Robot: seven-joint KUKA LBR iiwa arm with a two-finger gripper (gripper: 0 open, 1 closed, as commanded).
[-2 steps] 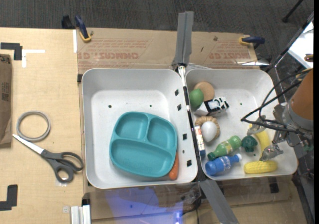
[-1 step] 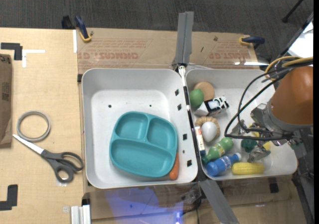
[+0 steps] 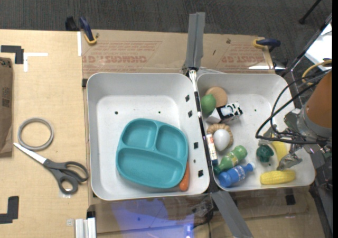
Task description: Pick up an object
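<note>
The right bin holds several small items. A green and tan ball and a black-and-white toy car lie at its far left. Below them are a white egg in a wicker ring, a green bottle and a blue bottle. A yellow corn cob lies by the near wall, with a dark green piece and a yellow piece above it. My gripper hangs low at the bin's right side, just above the corn and beside the yellow piece. Nothing visibly sits in it.
The left bin holds a teal divided plate with an orange carrot at its right edge. Scissors and a tape ring lie on the bench at left. Black cables loop over the right bin.
</note>
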